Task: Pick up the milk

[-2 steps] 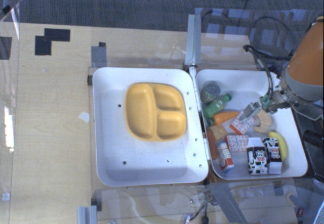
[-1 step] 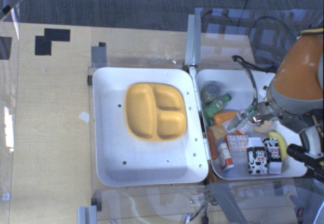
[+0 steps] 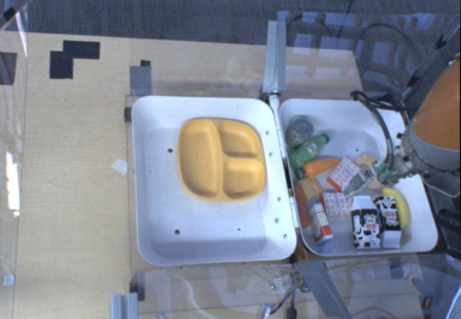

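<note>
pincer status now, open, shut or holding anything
Pincer: low over the right white bin, above the cow-print milk carton; open or shut cannot be told, and nothing is seen held.

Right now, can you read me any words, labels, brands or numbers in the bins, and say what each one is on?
None can be read.
Milk carton: black-and-white cow print, lettering too blurred.
Red-and-white packets: print too small.
Green bottle and small bottle: labels blurred.

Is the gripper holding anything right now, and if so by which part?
Nothing seen held. The gripper hangs low in the right bin, above and left of the milk carton, which stands untouched.
</note>
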`<state>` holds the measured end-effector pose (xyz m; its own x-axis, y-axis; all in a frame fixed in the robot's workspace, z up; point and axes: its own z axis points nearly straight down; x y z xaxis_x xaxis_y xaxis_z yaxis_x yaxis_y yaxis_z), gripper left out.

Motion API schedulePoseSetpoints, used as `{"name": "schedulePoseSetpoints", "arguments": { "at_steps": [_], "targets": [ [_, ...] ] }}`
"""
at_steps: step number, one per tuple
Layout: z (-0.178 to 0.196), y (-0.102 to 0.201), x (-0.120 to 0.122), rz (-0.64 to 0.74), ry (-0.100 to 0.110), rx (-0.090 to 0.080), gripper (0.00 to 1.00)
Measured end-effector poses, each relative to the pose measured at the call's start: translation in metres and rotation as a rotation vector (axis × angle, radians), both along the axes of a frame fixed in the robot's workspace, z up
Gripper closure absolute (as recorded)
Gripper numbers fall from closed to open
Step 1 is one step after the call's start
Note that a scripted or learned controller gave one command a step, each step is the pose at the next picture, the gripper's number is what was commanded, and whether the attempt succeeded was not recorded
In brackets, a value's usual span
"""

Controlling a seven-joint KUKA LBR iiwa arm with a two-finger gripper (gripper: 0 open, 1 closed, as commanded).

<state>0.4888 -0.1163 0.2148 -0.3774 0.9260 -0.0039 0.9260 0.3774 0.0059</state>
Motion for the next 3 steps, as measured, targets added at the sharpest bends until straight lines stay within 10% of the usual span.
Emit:
{"name": "schedulePoseSetpoints", "arguments": {
  "at_steps": [1, 2, 3],
  "targets": [
    [-0.111, -0.052, 0.005, 0.093, -0.015, -0.006, 0.00],
    [-0.120, -0.038, 0.005, 0.122, -0.017, -0.010, 0.00],
    [-0.120, -0.015, 0.005, -0.203, -0.017, -0.003, 0.00]
  ]
}}
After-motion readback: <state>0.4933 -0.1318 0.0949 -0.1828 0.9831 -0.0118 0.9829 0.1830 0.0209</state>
